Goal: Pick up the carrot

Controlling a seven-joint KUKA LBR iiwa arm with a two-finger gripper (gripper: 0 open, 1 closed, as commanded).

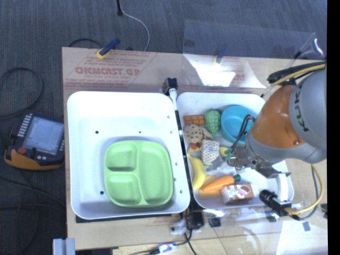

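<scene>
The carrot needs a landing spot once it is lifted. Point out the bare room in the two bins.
Left white bin: bare floor rings the green three-compartment plastic tray, widest along the far wall and left side. Right white bin: crowded, with the orange carrot wedged between the yellow banana and the small brown carton, under the gripper.

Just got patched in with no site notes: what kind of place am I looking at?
Likely a robotics lab or test cell: two white bins on a cardboard-covered bench, toy food like a carrot, and a teach pendant on grey carpet.
</scene>
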